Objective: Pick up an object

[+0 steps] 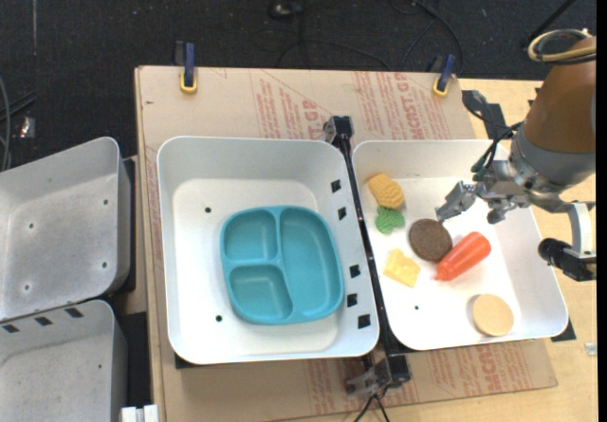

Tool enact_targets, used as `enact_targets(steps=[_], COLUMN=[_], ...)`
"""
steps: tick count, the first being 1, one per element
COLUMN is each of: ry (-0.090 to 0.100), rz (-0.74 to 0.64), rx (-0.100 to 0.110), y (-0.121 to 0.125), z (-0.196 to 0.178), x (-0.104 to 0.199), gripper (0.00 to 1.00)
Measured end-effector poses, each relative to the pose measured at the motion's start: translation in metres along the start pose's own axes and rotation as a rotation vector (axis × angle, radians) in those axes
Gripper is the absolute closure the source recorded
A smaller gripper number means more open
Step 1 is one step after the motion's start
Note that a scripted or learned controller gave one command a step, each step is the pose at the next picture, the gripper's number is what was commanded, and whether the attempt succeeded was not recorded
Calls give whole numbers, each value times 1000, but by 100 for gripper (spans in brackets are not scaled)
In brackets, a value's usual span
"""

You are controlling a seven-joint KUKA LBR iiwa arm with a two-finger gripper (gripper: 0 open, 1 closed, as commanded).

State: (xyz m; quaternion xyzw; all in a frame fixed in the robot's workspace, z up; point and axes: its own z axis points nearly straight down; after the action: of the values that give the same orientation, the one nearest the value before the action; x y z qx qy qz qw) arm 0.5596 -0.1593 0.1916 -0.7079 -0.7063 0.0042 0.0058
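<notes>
light: bright, even, overhead | shadows: soft, faint | focus: sharp | glare: none

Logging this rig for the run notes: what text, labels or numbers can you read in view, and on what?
Red printing on the cardboard sheet under the bins: shows reversed or upside down, too faint to read with certainty.
White bins, teal tray, food items: no text visible.
</notes>
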Motion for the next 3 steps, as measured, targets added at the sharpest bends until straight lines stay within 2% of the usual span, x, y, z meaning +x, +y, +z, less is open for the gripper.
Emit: enact_targets(steps=[1,3], ry=[-2,-2], rz=[-3,-2], rx=[-14,-12], y=[3,14], z=[-8,96], x=[1,5], gripper=[0,0])
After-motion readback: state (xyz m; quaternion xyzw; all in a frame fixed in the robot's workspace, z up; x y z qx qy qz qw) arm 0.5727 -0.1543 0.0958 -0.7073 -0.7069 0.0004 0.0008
